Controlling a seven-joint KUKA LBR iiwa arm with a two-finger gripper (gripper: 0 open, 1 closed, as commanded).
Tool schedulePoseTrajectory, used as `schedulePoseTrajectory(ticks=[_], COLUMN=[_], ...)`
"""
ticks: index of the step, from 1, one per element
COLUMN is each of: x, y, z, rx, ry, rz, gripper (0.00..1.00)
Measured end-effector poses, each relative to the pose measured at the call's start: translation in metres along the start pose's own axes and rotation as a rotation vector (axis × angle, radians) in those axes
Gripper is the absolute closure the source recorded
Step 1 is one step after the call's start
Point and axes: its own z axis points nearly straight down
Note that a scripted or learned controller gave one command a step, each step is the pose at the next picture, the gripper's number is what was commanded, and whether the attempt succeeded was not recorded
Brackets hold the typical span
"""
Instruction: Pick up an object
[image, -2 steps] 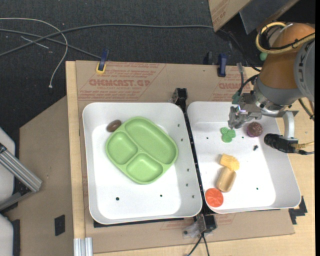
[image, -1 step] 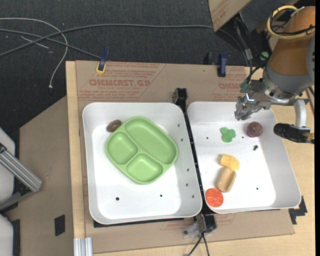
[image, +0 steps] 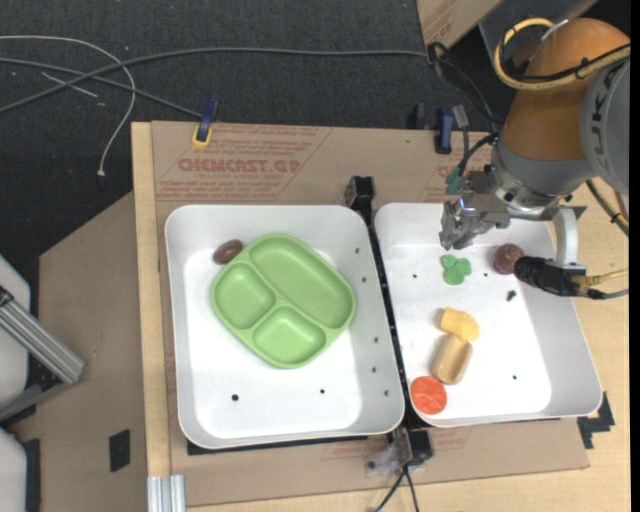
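The end effector (image: 458, 236) is hanging just above the small green piece (image: 456, 268), which is lying in the right bin (image: 570, 385) toward its 12 o'clock side. I cannot tell whether the end effector is wide or narrow. The piece is looking like a lumpy toy, bright green and low. I judge it light, rigid and a little slippery; taking it across its narrow middle seems best.

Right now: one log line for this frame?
gripper above green piece | right bin | no object seen held | green tray in left bin
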Motion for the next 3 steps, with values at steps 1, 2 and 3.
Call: schedulePoseTrajectory(ticks=[1,2,3], x=[0.039,0.097,0.142], y=[-0.025,-0.043,-0.067], z=[-0.001,0.005,0.025], rx=[0.001,0.002,0.003], ry=[0.000,0.001,0.000], rz=[0.000,-0.002,0.000], gripper=[1.00,1.00,1.00])
